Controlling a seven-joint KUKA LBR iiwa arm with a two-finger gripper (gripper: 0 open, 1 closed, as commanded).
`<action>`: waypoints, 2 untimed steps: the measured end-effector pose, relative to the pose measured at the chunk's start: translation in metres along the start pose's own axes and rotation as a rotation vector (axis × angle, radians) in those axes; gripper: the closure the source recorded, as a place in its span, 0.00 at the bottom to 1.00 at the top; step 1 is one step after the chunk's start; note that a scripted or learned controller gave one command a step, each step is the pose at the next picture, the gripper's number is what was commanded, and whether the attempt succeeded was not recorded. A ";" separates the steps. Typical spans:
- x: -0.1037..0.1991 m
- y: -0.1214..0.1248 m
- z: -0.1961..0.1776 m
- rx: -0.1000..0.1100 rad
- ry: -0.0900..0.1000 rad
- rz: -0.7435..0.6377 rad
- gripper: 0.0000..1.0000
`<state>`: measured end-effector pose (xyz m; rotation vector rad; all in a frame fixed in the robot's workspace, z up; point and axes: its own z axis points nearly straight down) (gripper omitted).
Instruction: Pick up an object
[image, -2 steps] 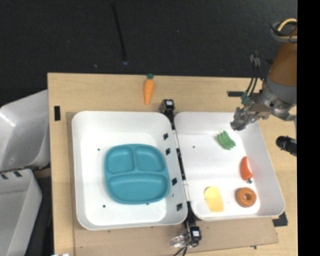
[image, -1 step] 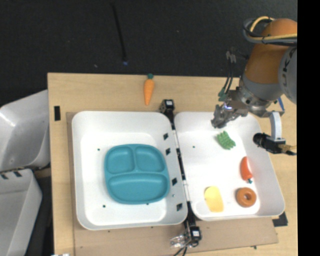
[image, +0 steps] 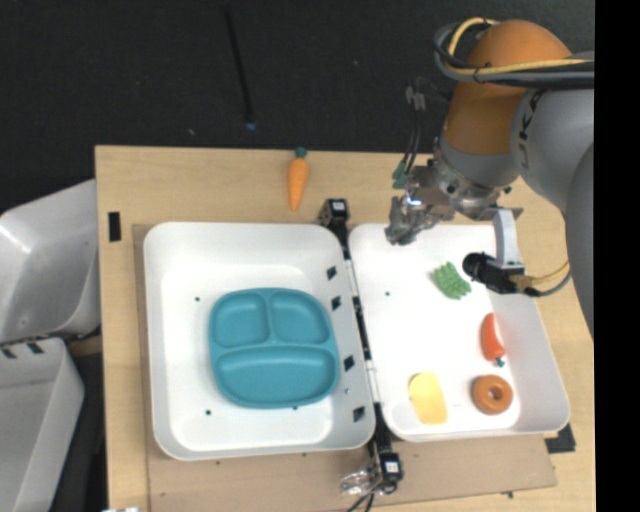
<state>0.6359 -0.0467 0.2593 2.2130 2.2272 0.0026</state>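
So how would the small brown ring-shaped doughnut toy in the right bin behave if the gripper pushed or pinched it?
The brown ring-shaped doughnut toy lies flat, so it would probably slide, not roll. Its rounded rim looks smooth, so fingers may slip off. It sits near the right bin's wall, likely hampering approach.

1. The arm (image: 520, 90) is cut off by the top and right edges.
2. The gripper (image: 403, 228) is small and dark; its finger state is unclear.
3. The red object (image: 491, 337) in the right bin (image: 400, 330) is too small to identify.
4. The wrist hides part of that bin's far rim.
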 end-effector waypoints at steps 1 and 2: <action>0.052 0.007 -0.007 0.000 0.001 0.000 1.00; 0.109 0.011 -0.009 0.000 0.001 -0.001 1.00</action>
